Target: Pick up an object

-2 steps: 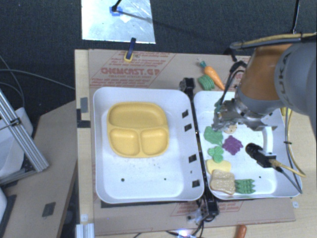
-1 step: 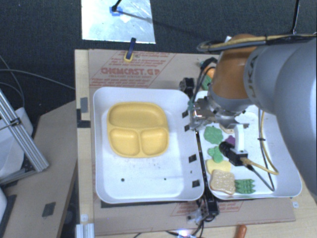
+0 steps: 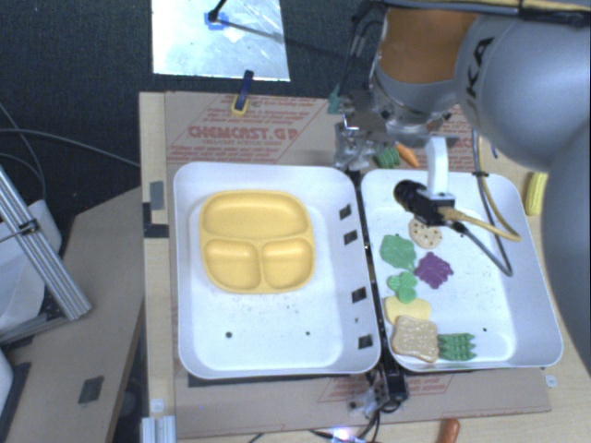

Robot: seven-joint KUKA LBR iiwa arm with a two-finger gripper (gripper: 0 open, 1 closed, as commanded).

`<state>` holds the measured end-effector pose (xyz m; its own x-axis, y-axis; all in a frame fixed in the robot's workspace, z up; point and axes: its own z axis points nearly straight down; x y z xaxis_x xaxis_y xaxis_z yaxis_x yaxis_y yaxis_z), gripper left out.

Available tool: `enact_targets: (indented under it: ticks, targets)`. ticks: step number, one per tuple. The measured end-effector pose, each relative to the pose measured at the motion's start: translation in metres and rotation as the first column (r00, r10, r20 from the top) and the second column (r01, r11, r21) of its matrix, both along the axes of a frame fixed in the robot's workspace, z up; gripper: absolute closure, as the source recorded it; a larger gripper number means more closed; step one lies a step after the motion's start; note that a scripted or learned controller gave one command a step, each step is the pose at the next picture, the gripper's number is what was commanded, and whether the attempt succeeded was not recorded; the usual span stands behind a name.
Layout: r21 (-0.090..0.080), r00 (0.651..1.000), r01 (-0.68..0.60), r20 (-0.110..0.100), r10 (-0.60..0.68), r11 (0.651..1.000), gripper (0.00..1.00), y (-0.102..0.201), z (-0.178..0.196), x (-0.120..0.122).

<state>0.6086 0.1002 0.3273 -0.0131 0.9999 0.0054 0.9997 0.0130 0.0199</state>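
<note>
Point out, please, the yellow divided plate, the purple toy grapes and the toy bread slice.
yellow divided plate (image 3: pixel 256 240): camera view, on the ridge between its compartments.
purple toy grapes (image 3: pixel 432 269): camera view, middle of the cluster.
toy bread slice (image 3: pixel 416 339): camera view, centre of its top face.

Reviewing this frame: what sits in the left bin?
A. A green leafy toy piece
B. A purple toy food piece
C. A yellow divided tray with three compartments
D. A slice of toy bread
C. The yellow divided tray lies alone in the left bin, while the purple piece, toy bread and green leafy piece lie in the right bin.
</note>
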Motion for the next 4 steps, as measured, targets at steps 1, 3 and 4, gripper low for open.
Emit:
enact_targets:
  ticks: [1, 3, 4]
  targets:
    - [-0.005, 1.000, 0.005, -0.025, -0.005, 1.000, 1.00, 0.053, -0.104, 0.040]
    - [-0.007, 1.000, 0.014, -0.023, -0.014, 1.000, 1.00, 0.111, -0.084, 0.060]
    - [-0.001, 1.000, 0.011, -0.008, -0.011, 1.000, 1.00, 0.099, 0.024, 0.017]
